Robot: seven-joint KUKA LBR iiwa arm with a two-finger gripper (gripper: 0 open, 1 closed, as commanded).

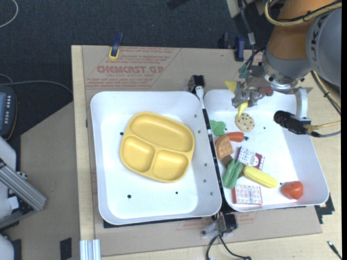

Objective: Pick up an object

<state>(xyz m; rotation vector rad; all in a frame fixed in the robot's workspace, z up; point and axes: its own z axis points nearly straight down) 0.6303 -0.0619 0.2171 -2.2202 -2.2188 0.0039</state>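
Observation:
My gripper (245, 97) hangs over the far left part of the right bin (309, 156). A yellow banana-like piece (242, 110) shows just below it, with another yellow end (231, 85) on its far side. Whether that piece is held or lies in the bin is unclear. A round speckled cookie (245, 123) lies just in front of the gripper. Nearer the front lie a green piece (218, 127), an orange carrot (236, 136), a brown bread slice (223, 146), a corn cob (260, 176) and a red tomato (293, 189).
The left bin (108, 188) holds a yellow divided plate (157, 146). Two small red-and-white boxes (250, 158) (247, 194) and a green vegetable (233, 173) sit in the right bin's front. A black part with a cable (290, 121) juts over the right bin's right side.

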